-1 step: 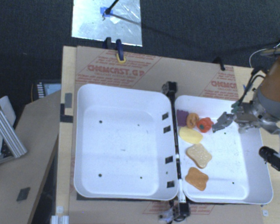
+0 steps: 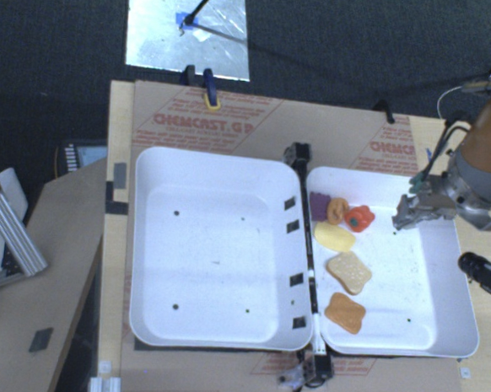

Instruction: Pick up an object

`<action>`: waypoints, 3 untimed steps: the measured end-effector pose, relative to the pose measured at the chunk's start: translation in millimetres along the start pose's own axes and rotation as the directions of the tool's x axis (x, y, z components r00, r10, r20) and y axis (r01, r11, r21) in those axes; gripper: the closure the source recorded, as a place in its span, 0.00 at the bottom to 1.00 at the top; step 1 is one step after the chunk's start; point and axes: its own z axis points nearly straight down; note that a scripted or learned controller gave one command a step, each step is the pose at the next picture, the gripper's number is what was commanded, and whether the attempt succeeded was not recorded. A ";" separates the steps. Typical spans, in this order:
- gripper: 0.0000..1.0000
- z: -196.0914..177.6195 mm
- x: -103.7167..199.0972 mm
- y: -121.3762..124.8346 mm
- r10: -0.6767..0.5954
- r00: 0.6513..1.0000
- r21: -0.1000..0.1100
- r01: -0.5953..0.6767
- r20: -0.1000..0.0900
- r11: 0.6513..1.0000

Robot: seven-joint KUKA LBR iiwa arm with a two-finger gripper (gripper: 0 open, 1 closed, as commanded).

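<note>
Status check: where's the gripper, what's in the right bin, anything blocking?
Gripper over right bin, nothing between fingers. Toy food clustered along bin's left side, untouched. Path clear.

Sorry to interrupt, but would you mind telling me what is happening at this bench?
The arm's gripper hovers over the right bin, beside a cluster of toy food: a purple piece, an orange piece, a red tomato-like piece, a yellow piece, a bread slice and a toast-coloured piece. Nothing is picked up yet.
</note>
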 end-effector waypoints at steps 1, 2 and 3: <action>1.00 -64.2 55.8 8.1 -0.001 1.000 0.000 0.001 0.000 1.000; 1.00 -175.1 59.1 -43.4 -0.001 1.000 -0.008 0.001 0.000 1.000; 1.00 -282.3 -11.2 -60.2 0.008 1.000 -0.009 -0.007 0.004 1.000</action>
